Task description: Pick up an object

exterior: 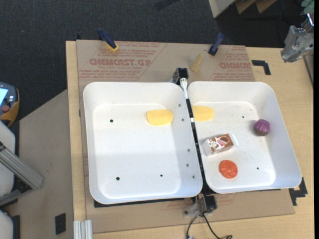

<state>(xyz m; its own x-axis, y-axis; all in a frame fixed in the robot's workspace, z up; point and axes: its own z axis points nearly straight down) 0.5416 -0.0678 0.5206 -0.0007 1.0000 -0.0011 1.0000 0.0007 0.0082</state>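
Observation:
The left bin [99, 148] holds one yellow oval piece [159, 117] near its back. In the right bin [279, 148] lie a second yellow piece [203, 113] by the dividing wall, a purple round object [261, 127] at the right, a brown and white packet [220, 144] in the middle, and a red-orange disc [228, 169] toward the front. My gripper [297, 44] hangs at the frame's upper right, beyond the right bin's back corner and well away from every object, with nothing seen in it.
Both bins rest on a cardboard sheet [129, 59] held by blue clamps [107, 39] at the back. A black clip [180, 75] sits where the bins meet. Wooden bench surface runs along the right side.

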